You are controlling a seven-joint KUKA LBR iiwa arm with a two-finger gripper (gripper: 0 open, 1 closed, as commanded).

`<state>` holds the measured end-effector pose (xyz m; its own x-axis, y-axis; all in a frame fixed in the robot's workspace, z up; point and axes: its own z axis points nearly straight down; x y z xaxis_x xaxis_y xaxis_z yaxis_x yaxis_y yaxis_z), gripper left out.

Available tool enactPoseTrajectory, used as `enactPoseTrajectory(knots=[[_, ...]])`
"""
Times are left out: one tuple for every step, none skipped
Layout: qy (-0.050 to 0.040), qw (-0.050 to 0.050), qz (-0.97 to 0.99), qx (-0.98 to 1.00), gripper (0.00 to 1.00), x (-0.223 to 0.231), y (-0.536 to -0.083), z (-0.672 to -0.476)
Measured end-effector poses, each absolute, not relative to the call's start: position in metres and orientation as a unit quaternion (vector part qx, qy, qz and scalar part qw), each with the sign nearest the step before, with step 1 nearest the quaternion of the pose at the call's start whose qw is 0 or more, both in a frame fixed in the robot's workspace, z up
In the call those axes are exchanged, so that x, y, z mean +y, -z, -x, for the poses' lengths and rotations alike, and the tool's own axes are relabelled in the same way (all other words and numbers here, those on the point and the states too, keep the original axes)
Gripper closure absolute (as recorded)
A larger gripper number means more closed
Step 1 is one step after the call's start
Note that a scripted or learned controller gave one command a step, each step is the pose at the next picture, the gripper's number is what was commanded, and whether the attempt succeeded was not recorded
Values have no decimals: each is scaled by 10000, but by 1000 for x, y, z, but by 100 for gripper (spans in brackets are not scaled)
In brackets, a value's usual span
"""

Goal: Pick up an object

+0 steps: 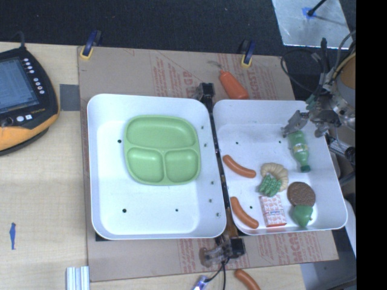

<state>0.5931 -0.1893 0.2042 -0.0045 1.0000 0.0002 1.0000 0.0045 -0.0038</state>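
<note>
The right bin (254, 122) holds several toy foods. A green bottle (299, 150) lies near its right wall. Two orange sausages (239, 166) (243, 212) lie toward the bin's left side. A yellow-green vegetable piece (273, 179), a brown round cookie (300, 193), a red-and-white packet (273, 211) and a green pepper (302, 215) sit at the lower right. My gripper (300, 123) hangs over the bin's upper right corner, just above the bottle's top end, and nothing shows held in it.
The left bin (109, 210) holds a green divided plate (162, 148). An orange carrot (233, 85) lies on the cardboard behind the bins, and another sausage (248, 278) lies in front. A teach pendant (21, 98) rests at the far left. Cables and the arm crowd the right edge.
</note>
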Motion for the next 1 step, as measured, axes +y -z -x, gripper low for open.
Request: enactPoseTrajectory(knots=[[-25, 24, 7048, -7094, 0, -210, -93, -642]])
